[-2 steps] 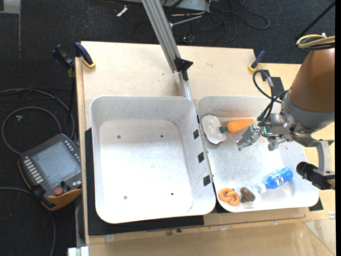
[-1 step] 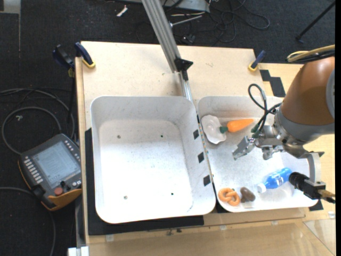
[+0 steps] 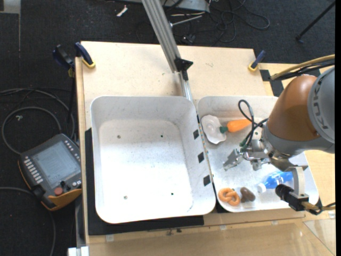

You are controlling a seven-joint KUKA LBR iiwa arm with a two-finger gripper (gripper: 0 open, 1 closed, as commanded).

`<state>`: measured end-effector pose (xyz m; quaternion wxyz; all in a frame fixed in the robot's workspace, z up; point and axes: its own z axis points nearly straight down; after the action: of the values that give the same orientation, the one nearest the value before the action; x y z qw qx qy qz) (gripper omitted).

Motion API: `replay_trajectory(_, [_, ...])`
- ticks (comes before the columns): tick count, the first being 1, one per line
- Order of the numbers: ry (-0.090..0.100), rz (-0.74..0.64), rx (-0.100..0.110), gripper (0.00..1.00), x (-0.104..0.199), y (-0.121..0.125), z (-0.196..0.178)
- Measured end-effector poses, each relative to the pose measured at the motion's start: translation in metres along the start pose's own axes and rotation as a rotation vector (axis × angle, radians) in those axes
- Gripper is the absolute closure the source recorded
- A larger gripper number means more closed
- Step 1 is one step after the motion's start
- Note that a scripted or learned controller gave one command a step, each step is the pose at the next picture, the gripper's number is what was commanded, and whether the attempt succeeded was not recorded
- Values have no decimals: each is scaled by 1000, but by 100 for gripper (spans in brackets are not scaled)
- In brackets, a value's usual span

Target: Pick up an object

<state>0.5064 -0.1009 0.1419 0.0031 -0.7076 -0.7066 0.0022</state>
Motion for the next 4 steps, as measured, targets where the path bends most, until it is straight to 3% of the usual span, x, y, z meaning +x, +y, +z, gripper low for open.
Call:
replay_trajectory(1, [-2, 0, -9, 0, 0, 1, 47])
replay_trajectory(2, [-1, 0, -11, 100, 0, 2, 36])
replay_trajectory(4, [-3, -4, -14, 100, -6, 21, -66])
